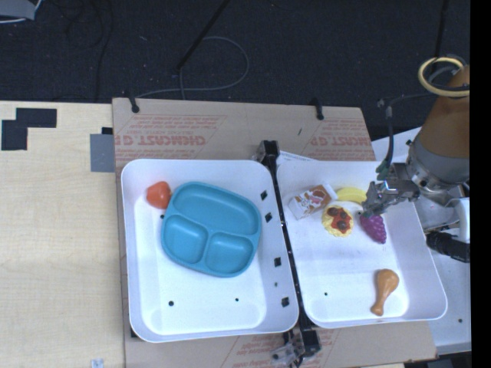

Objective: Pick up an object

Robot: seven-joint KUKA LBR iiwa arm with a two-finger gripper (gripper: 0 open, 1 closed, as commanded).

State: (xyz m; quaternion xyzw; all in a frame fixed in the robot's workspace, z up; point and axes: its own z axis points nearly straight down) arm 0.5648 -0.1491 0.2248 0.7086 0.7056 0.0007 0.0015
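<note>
The gripper (376, 204) hung just at twelve o'clock of the purple grapes (374, 227); its grip state couldn't be told.

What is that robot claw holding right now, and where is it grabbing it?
Cannot be told. The gripper sits just above the purple grapes, but no object shows between its tips.

Right bin (430, 282) holds the pickable bits: purple grapes (374, 227) far right, a yellow banana (351, 195) behind a pizza slice (337, 221), a snack packet (311, 202) (lying flat), and a drumstick (383, 290) nearer.
</note>
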